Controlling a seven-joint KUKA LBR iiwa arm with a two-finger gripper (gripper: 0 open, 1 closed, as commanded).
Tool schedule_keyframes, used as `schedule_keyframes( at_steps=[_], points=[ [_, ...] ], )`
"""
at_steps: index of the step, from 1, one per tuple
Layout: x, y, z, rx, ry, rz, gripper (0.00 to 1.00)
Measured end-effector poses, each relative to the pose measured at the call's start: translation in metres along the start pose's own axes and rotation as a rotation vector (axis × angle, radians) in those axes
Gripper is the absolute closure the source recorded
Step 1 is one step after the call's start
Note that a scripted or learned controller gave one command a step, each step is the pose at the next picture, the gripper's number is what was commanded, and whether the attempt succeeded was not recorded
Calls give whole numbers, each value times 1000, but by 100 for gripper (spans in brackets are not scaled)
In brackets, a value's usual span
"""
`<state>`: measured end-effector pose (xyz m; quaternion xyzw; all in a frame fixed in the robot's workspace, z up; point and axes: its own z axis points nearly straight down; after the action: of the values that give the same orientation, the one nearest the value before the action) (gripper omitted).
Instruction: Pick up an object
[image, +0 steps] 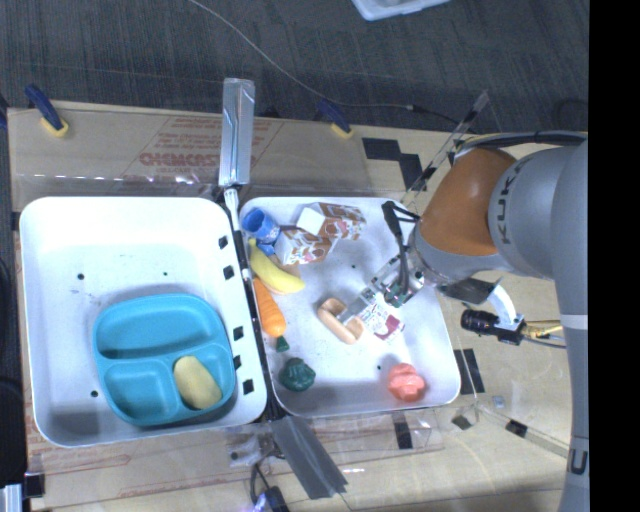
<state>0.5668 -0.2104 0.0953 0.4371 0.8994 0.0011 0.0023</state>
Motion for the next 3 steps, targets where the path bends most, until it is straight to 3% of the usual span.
schedule_keyframes(
  at_steps=[1,2,3],
  points=[
    [2,1,-9,2,10,-4,100],
    [-22,27,-53,5,3,38,100],
    [39,33,-62,12,9,525,100]
  ],
)
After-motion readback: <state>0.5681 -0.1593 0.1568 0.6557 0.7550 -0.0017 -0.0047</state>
